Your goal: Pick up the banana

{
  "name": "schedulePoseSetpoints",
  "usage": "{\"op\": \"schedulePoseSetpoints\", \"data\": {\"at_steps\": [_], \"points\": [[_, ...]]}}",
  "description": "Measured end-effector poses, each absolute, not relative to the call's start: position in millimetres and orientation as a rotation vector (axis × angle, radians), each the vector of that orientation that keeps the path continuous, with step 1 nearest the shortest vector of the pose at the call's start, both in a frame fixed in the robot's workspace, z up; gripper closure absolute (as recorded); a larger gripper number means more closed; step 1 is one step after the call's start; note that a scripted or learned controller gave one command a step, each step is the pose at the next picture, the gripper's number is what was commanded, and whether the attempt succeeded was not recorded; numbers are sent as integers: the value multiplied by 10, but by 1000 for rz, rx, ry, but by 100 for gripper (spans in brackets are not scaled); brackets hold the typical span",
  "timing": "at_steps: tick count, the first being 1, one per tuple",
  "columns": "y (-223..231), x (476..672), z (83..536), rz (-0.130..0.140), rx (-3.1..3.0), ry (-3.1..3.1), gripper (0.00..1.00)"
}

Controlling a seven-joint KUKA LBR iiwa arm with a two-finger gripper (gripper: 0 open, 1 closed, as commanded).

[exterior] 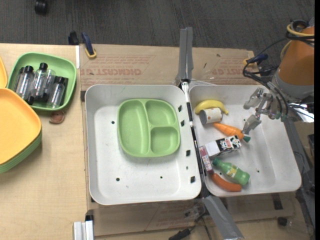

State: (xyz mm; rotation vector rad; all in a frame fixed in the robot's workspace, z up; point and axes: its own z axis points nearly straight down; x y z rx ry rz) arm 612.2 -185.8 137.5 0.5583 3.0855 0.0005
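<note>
- Banana (210,105) lies in the right bin (280,171), at its far left corner, close to the wall shared with the left bin (100,149).
- A small cream cylinder with a dark end (212,115) sits just in front of the banana, touching or nearly touching it.
- Gripper (255,115) hovers over the right bin's far right part, well apart from the banana; fingers (252,123) spread apart, nothing between them.
- Lower fingertip is close to the leafy end of the carrot (228,129), which lies diagonal mid-bin. Contact: can't tell.
- Below the carrot: black-and-white carton (227,144), pink packet (205,156) against the left wall, green bottle (231,170), orange-red sausage-shaped item (226,183) at the near edge.
- Left bin holds a green divided plate (148,127).
- On the bench, left: green tray of small dark-capped bottles (41,83), stack of orange plates (17,129).
- Arm (297,66) comes in from the right, orange band visible.
</note>
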Motion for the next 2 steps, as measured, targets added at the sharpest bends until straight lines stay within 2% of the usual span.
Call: {"op": "schedulePoseSetpoints", "data": {"at_steps": [1, 2], "points": [[-2151, 5982, 1341, 1, 892, 3009, 0], [-2161, 5994, 1449, 3, 896, 3001, 100]]}}
